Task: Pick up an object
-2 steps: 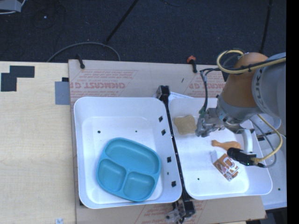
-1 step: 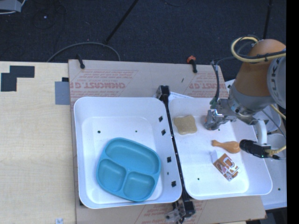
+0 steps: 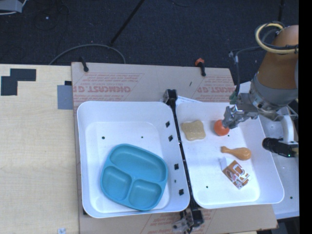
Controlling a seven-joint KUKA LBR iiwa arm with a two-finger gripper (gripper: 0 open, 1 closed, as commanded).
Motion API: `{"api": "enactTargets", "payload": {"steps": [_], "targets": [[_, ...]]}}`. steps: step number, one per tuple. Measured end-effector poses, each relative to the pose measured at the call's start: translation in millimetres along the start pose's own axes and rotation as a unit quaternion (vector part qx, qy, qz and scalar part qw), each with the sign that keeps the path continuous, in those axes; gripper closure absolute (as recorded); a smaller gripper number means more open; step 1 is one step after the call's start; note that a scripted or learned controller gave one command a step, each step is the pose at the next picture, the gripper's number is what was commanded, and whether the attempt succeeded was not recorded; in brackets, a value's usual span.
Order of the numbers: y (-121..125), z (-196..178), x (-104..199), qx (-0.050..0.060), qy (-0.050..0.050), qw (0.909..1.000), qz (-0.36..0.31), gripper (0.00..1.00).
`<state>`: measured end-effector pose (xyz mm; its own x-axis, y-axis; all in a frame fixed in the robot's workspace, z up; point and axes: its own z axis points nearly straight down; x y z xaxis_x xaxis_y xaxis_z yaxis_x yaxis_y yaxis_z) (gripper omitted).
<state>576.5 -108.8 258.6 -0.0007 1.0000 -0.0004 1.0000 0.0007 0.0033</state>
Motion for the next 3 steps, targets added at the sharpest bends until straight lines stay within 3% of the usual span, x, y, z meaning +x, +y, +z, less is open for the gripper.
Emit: {"api": "enactTargets", "payload": {"steps": [1,3], "targets": [[0,-1,0,0.002,0.0,1.0,-0.001,1.0],[1,6,110,0.003,0.001,1.0,-0.002,1.0]]}}
